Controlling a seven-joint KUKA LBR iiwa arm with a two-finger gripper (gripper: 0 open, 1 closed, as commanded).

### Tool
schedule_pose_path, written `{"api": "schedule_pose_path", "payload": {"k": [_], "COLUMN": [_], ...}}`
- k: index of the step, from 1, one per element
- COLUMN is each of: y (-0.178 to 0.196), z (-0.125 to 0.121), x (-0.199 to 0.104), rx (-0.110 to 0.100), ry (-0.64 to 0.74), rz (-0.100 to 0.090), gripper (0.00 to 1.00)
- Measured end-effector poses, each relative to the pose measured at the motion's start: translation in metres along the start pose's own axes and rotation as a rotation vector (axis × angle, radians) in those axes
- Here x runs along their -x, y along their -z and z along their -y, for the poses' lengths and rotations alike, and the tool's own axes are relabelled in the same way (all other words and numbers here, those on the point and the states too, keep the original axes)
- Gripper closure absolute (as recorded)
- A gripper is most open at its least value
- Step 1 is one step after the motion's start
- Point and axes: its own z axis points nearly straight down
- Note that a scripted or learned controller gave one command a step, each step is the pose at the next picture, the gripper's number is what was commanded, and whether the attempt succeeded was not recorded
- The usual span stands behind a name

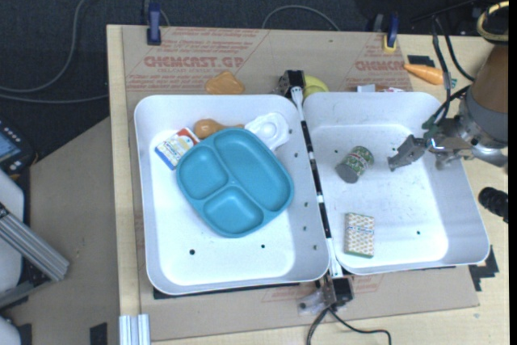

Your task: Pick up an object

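Observation:
In the right bin (452,246) a small grey-green can (354,163) lies on its side near the bin's left-centre. A flat patterned packet (359,234) rests nearer the front. My gripper (420,157) hovers over the right half of this bin, to the right of the can and apart from it. It is open; one dark finger (401,155) points toward the can, and nothing sits between the fingers. The left bin (161,246) holds a blue divided plate (234,182), a small carton (174,148), an orange item (208,128) and a white piece (268,128).
Outside the bins, on the bench's far side, lie an orange lump (224,82), a yellow-green item (313,85) and an orange carrot-like piece (425,73). Two blue clamps (153,22) (392,31) grip the board's back edge. Cables run by the arm.

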Motion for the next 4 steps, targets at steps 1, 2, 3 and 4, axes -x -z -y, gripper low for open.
{"api": "schedule_pose_path", "payload": {"k": [1,2,3,4], "y": [-0.1,-0.11,-0.123,-0.111], "z": [-0.034,-0.051,-0.087,-0.088], "x": [-0.041,-0.06,-0.018,-0.02], "rx": [0.026,0.033,0.004,0.008], "ry": [0.005,0.003,0.001,0.001], "rz": [-0.002,-0.004,0.002,0.001], "gripper": [0.0,0.0,0.0,1.0]}}
